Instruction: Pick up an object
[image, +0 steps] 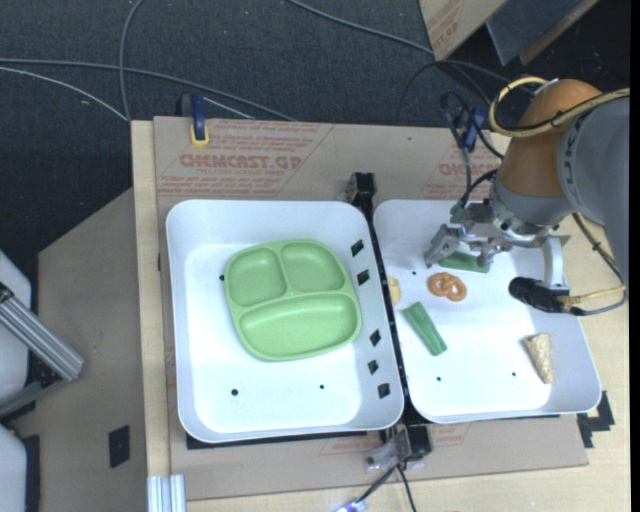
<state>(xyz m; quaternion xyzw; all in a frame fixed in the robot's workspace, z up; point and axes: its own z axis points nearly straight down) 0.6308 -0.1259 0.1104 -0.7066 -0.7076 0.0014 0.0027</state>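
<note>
I see the claw (462, 250) low in the right bin (560, 395), just above the pretzel (447, 287), nothing visibly gripped, so the picking is not done; I cannot tell its opening.

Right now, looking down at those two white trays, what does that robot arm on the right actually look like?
The arm is a thick, rounded grey tube with a glossy orange band above the wrist. A yellow cable loops over the orange part, and dark wires trail beside it. At its end sits the gripper, a small silver metal assembly with green parts, hanging above the right bin.
</note>
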